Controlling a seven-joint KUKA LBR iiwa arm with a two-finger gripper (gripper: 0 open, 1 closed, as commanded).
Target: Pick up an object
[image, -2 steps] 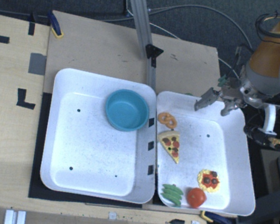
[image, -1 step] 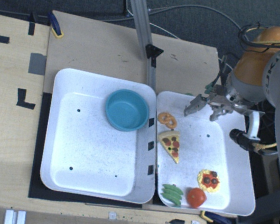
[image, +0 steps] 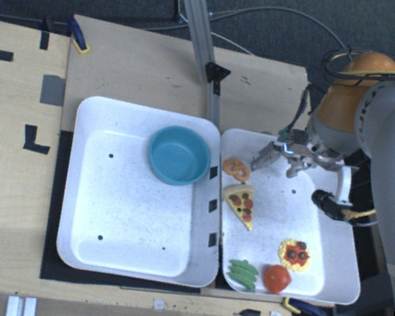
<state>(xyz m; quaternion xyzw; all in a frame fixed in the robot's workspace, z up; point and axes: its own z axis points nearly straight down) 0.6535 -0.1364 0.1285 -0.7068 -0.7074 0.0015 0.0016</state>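
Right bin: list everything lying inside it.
The right bin holds a pretzel, pizza slice, small tart, tomato and green beans. The gripper covers part of its floor.

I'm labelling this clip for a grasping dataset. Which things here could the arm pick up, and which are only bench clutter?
Candidates for the pick:
pretzel
pizza slice
small tart
tomato
green pea pods
blue bowl, in the left bin

Just lying about:
metal pole
cables
black tape marks
yellow-blue clamp

The gripper hangs nearest the pretzel.
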